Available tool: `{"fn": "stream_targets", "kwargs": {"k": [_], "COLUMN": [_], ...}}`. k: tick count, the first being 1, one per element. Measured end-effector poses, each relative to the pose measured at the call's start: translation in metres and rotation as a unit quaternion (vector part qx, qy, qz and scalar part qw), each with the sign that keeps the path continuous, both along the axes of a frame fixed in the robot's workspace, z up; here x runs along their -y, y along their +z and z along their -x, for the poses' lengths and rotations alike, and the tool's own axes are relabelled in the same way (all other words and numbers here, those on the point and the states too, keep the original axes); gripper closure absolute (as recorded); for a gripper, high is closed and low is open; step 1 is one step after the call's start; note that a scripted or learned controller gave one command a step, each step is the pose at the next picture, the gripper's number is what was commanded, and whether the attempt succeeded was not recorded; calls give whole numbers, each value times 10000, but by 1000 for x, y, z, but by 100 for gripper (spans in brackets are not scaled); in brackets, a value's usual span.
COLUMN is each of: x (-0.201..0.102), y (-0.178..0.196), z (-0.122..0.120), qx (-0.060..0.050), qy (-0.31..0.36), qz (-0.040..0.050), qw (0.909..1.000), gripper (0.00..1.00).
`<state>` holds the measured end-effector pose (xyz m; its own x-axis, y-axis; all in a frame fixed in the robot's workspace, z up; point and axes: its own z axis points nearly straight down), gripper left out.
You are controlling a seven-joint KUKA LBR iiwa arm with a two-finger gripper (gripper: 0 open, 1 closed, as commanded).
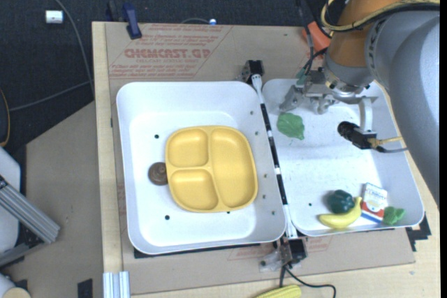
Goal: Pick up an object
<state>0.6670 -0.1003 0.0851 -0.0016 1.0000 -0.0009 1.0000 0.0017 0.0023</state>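
Objects for picking sit in the right bin [391, 171]. Nearest, lower right of frame: a banana [340, 218] touching a dark green pepper [341, 200], with a small carton [374, 197] and a green bit [393, 215] just beside them. Lower centre-left, left bin [133, 150]: a yellow divided plate [209, 168] with a brown disc [158, 173] half under its left edge. Farther up, centre right: a green leafy piece [291, 125], lying alone. My gripper [314, 95] hangs just above and right of it, at the bin's far wall; whether the jaws stand wide or narrow I cannot tell, and nothing shows between them. Judgement: the leafy piece is the closest candidate. Centre over it, come down straight, keep off the wall, close low since it looks flat.
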Motion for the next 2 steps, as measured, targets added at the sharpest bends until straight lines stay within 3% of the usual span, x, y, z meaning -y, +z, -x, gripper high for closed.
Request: {"fn": "stream_targets", "kwargs": {"k": [1,2], "x": [-5,20], "y": [-1,0], "z": [48,33], "qx": [-21,-3], "qy": [-15,-11], "qz": [-8,2], "qw": [10000,10000], "gripper": [0,0]}}
